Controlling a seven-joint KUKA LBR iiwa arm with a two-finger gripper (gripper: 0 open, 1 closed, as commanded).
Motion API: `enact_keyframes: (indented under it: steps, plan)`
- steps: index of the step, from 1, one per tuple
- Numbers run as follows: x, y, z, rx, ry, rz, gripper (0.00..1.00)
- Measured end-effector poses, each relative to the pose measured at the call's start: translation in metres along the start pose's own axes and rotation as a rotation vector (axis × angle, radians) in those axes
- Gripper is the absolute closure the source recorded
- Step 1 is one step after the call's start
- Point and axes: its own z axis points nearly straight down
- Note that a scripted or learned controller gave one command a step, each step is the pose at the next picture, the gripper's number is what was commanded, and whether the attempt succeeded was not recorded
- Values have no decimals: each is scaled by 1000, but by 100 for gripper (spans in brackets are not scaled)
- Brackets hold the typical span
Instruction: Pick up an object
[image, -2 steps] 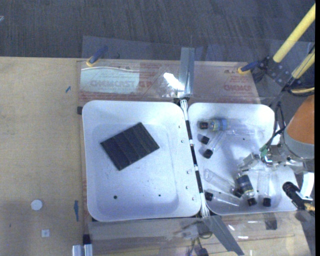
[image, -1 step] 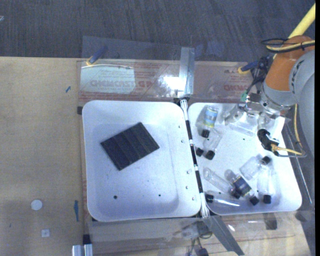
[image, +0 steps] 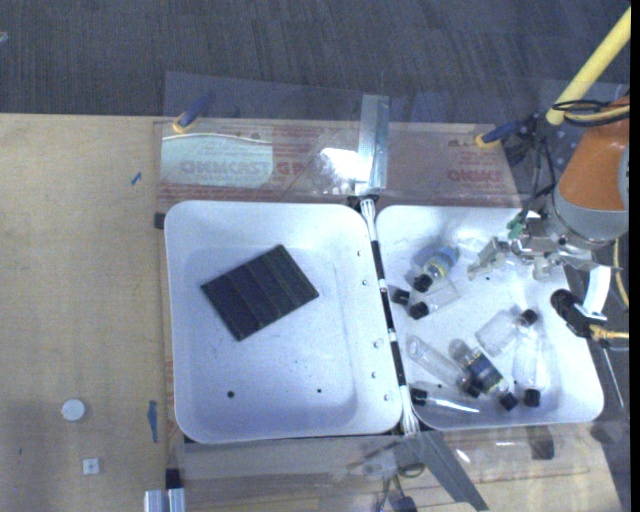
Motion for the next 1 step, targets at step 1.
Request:
enact_keyframes:
  steps: [1]
  plan:
    - [23,-104,-29,-1,0,-78,0]
